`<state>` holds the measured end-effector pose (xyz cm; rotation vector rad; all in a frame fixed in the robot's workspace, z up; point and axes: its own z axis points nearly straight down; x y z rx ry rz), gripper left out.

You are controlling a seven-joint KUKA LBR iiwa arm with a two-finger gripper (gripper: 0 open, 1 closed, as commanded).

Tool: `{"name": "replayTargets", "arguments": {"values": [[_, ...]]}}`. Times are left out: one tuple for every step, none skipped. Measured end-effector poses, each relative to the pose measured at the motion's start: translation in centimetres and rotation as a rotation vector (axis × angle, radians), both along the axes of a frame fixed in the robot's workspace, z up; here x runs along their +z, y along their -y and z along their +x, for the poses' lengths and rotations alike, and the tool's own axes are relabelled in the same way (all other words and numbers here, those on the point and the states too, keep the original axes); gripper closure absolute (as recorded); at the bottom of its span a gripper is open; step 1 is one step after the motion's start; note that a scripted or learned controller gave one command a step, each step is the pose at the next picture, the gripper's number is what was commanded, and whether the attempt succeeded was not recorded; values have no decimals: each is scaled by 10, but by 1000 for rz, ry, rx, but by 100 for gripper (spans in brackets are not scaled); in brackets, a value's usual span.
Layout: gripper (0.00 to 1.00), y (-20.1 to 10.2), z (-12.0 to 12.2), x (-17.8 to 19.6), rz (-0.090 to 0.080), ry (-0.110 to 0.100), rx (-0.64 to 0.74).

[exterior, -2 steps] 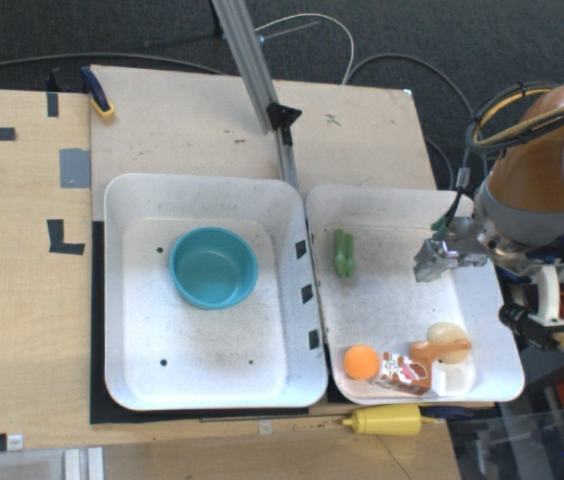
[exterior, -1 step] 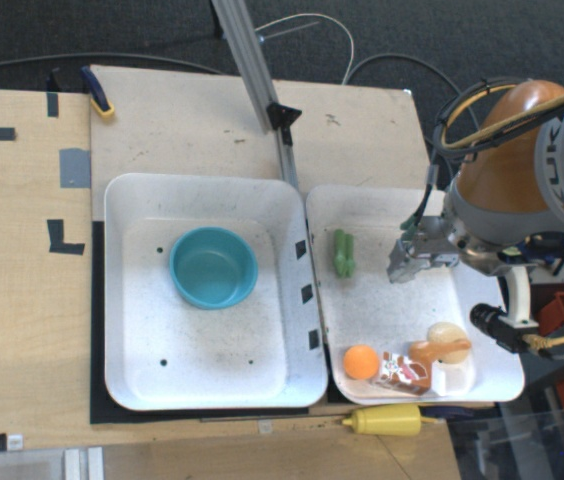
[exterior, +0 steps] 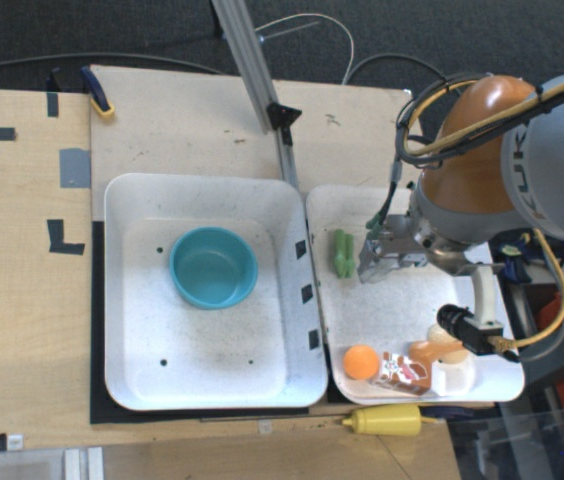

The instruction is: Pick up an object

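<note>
A small green block (exterior: pixel 343 253) lies in the right bin (exterior: pixel 334 313), near that bin's upper left corner, just right of the wall shared with the left bin (exterior: pixel 127 298). The gripper (exterior: pixel 374 265) hangs just beside the block, to its right, fingers pointing down-left; nothing sits between them, and whether they are spread or closed I cannot tell. Along the right bin's lower edge lie an orange ball (exterior: pixel 361 362), a red-and-white packet (exterior: pixel 403 370) and a white cup (exterior: pixel 453 373). A teal bowl (exterior: pixel 214 267) stands in the left bin. A yellow clamp handle (exterior: pixel 390 421) lies at the lower centre of the frame
</note>
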<state>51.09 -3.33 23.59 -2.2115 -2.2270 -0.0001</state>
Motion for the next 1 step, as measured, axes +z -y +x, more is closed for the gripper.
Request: {"name": "replayTargets", "arguments": {"values": [[100,-61,2,-7,-1,-2,1]]}}
